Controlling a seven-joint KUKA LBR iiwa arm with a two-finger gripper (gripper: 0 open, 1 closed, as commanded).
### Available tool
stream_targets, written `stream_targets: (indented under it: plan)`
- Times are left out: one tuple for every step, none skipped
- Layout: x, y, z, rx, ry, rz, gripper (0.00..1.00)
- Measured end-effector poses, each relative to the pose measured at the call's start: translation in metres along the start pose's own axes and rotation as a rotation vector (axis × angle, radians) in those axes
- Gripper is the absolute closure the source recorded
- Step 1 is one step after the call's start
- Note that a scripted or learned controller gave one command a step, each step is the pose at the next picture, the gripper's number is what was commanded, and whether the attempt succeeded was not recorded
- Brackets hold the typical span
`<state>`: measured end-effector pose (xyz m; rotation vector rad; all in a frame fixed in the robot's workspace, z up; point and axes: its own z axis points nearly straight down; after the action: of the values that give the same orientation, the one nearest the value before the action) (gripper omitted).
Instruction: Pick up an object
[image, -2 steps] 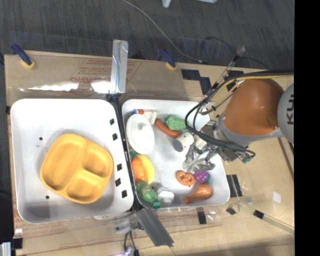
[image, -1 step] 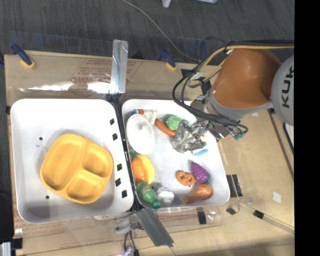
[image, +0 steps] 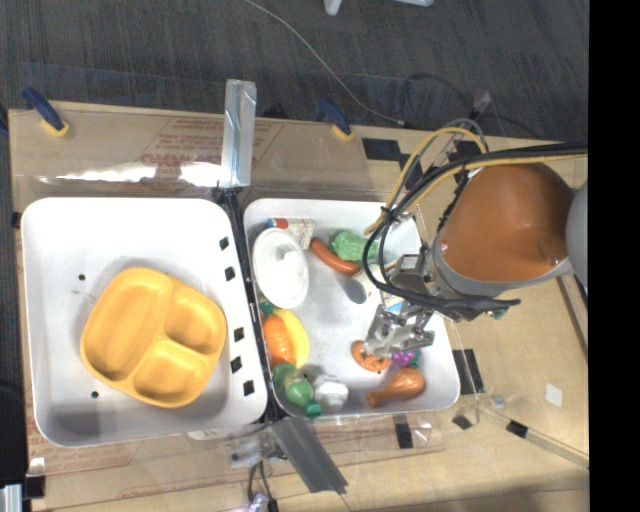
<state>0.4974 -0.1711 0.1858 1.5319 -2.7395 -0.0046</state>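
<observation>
Two white bins (image: 60, 300) sat side by side.

Left bin held one yellow tray (image: 152, 335), three compartments.

Right bin (image: 330, 290) held mixed toy food, some overlapping, so count approximate:
- one white bowl (image: 280, 267) at 10 o'clock
- one carrot (image: 335, 258) at 12, one green leafy piece (image: 349, 245) touching it
- one orange-yellow piece (image: 284, 338) at 8
- one green piece (image: 296, 391) at 7
- one drumstick (image: 398, 385) at 5
- one purple bit (image: 404, 355), partly hidden

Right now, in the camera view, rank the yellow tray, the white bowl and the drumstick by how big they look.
1. Yellow tray, by far the largest.
2. White bowl.
3. Drumstick, smallest, though not much smaller than the bowl.
</observation>
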Motion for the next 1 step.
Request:
stream_targets:
  plan:
    - [0.0004,-0.0583,0.0326,0.003,-0.003,-0.189,1.00]
